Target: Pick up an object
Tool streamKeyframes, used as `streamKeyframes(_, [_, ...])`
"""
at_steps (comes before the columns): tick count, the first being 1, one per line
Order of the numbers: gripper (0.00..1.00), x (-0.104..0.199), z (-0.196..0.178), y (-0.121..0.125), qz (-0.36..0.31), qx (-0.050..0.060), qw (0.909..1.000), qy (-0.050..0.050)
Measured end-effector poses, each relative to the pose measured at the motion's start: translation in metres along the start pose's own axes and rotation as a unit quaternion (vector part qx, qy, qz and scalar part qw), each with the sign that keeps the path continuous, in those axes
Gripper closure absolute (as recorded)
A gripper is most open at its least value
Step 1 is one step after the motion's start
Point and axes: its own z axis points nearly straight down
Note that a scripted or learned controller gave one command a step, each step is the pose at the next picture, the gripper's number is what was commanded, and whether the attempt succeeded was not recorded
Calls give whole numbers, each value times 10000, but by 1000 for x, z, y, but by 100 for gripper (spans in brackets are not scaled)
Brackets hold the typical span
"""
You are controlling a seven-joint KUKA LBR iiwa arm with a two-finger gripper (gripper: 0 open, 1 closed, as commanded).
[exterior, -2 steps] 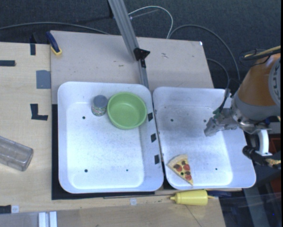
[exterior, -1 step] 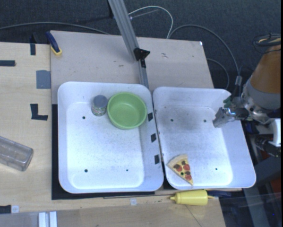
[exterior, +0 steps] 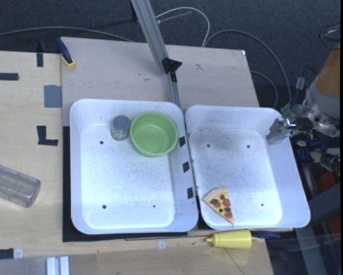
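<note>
While hanging with the gripper (exterior: 277, 129) at the upper right rim of the right bin (exterior: 247, 114), well apart from everything worth taking. Cannot tell whether spread wide or closed narrow: too small and too grey against the white wall. Holding nothing that can be made out. Nearest candidate by judgement: the pizza slice (exterior: 220, 204), lying flat in the lower left corner of that same bin, close to the wall. Further off, in the left bin (exterior: 82, 211), the green bowl (exterior: 154, 133) with a small grey can (exterior: 120, 127) just beside it, touching or nearly so. Outside both bins, along the bench's front edge, a yellow bottle (exterior: 231, 239). Plenty to go wrong from here. Could clip the rim when descending from so near the bin's edge. Could close on air above the slice, being thin and flat against the floor, or push it into the corner instead of lifting it. Might jam against the side wall when reaching so near it. If sent to the left bin, risks straddling bowl and can together, knocking the can over or sliding off the bowl's rounded lip. Also risks grazing the divide between the bins while crossing low.
</note>
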Motion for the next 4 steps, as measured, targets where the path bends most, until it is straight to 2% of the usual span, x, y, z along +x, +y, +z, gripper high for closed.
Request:
streamKeyframes(1, [100, 0, -49, 1, -1, -2, 10000, 0])
streamKeyframes(2, [100, 45, -43, 6, -18, 22, 10000, 11])
streamKeyframes(4, [100, 159, -11, 20, -25, 35, 10000, 14])
